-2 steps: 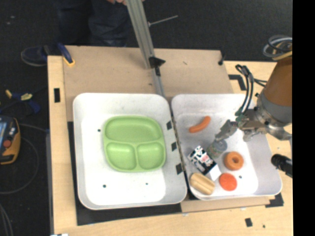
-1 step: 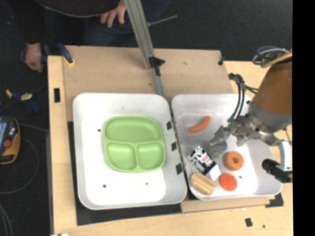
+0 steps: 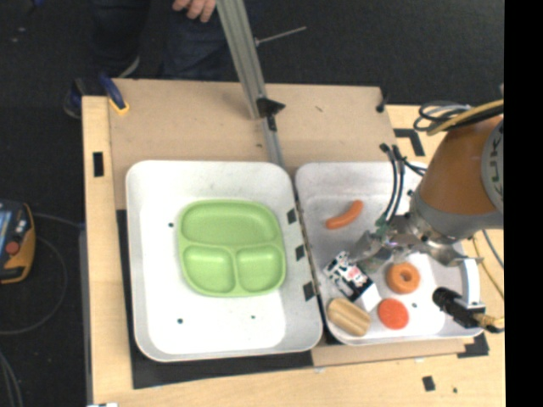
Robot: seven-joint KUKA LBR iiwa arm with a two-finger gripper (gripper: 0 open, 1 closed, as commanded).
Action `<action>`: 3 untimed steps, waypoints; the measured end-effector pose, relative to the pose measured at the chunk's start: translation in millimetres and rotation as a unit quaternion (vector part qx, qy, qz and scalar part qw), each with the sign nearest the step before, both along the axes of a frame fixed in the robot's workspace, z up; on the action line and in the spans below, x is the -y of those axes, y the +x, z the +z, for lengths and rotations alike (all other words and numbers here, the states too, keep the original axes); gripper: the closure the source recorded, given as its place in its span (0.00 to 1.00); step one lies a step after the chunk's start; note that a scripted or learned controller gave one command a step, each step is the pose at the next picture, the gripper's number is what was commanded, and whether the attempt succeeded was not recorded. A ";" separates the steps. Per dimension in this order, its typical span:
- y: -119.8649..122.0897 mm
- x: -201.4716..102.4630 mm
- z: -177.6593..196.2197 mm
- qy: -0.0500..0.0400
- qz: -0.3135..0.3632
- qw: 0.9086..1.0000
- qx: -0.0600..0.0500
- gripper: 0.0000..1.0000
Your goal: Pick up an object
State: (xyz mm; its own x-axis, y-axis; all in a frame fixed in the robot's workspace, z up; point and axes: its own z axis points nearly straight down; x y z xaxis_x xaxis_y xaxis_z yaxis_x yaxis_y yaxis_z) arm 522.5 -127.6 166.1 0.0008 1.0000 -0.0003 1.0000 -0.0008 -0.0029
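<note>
Two bins (image 3: 153, 227), green tray (image 3: 230, 247) (left), toys right

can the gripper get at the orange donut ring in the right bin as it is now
Probably yes. The gripper hangs in the right bin just up and left of the orange ring, which lies flat with its top uncovered. The red round piece and the black-and-white box lie close by, apart from it.

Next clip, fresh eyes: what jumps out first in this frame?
The bright green divided plate sits alone in the left bin. The grey and orange arm hangs over the right bin, where an orange sausage, an orange ring, a red-orange round piece and a tan wooden piece lie scattered.
</note>
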 end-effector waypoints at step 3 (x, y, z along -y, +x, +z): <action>10.5 14.1 23.5 -0.001 0.002 1.000 0.004 1.00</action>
State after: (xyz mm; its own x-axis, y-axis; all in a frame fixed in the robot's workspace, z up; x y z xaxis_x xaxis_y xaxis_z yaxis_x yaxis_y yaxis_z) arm 533.0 -141.6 189.6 -0.0024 1.0000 -0.0028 1.0000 0.0025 0.0061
